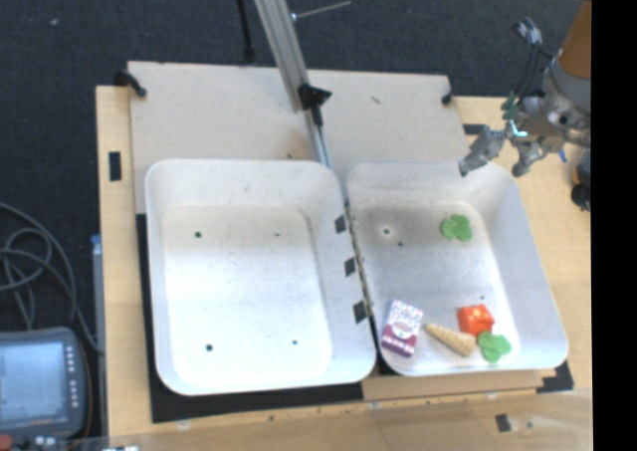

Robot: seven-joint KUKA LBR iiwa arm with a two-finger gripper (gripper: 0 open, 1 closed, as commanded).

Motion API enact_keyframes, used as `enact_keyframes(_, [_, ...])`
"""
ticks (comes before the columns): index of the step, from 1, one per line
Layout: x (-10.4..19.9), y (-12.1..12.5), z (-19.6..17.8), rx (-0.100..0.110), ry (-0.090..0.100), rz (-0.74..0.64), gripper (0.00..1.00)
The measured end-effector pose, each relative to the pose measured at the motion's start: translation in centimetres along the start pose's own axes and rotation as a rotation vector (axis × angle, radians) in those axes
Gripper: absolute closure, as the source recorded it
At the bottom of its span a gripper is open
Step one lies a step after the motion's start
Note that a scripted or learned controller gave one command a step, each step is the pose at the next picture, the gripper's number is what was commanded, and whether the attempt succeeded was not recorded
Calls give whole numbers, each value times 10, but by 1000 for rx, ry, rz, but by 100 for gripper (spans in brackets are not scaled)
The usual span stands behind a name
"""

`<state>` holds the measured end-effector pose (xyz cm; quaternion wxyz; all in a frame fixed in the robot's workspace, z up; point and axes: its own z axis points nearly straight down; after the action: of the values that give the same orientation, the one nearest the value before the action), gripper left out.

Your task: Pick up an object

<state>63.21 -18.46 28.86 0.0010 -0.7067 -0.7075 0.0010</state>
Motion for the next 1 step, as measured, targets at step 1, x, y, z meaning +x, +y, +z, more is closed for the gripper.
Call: enact_keyframes(1, [0,1,-3,-4,-3,-2,0])
